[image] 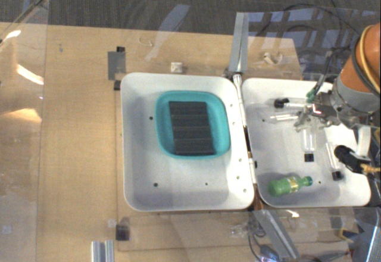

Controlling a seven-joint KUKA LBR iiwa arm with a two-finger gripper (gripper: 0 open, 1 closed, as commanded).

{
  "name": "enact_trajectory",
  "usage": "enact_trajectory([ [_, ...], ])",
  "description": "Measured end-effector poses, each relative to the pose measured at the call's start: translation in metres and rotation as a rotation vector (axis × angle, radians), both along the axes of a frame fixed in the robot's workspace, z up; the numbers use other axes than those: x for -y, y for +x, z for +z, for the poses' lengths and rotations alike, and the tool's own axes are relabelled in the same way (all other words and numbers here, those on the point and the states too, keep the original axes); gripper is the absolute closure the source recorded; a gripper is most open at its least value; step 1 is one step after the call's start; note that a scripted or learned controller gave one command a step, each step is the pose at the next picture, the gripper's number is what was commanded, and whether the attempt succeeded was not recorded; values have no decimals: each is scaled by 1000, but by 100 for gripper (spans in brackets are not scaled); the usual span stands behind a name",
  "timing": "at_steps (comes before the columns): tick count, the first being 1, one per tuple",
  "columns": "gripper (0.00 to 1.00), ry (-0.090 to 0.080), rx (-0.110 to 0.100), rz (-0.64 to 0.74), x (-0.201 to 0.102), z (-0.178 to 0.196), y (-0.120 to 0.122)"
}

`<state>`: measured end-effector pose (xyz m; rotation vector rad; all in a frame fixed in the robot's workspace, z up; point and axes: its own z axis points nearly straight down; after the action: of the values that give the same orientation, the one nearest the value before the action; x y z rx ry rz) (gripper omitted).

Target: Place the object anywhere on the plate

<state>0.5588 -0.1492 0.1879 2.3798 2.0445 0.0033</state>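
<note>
Plate (221, 130) was teal w/ a dark ribbed, striped centre. Bottle (289, 185) at approx 5 o'clock was green w/ a yellowish label. Both bins (178, 189) were white. Bench (65, 136) was light tan wood. Arm (363, 70) was grey w/ an orange band.

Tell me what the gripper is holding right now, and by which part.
Nothing that can be seen. The gripper hangs over the right bin, while the green bottle lies apart near the bin's front edge. The teal plate sits in the left bin.

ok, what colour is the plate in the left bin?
Teal plate with a dark ribbed insert, clearest in the camera view.
</note>
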Motion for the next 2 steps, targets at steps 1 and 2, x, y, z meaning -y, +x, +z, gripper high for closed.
enact_trajectory([
  [1, 0, 0, 0, 0, 0, 0, 0],
  [2, 0, 2, 0, 5, -104, 3, -8],
])
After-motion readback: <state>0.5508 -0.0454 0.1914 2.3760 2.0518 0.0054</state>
